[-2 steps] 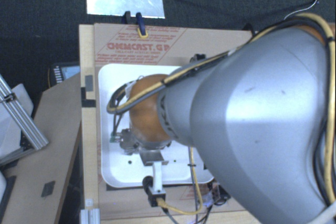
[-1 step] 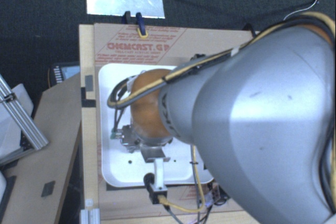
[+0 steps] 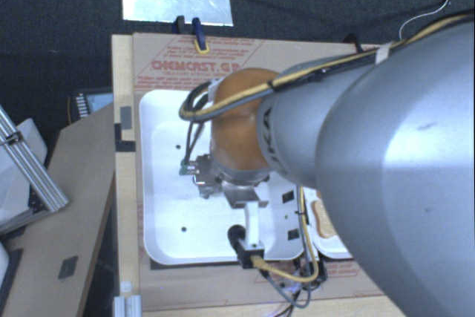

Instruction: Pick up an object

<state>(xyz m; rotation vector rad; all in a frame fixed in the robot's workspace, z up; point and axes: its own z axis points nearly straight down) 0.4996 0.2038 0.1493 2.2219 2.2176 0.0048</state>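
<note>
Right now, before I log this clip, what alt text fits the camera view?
A grey arm with an orange band reaches from the right over the left white bin. It hides most of the right bin, where a tan object peeks out.

You lose most of the right bin under the grey arm; just a strip shows at lower centre. A tan object in that strip is cut off by the arm, so you cannot tell what it is. The arm also covers the right part of the left bin. Two dark specks on its floor are too small to identify. The worktop runs off the bottom edge.
</note>
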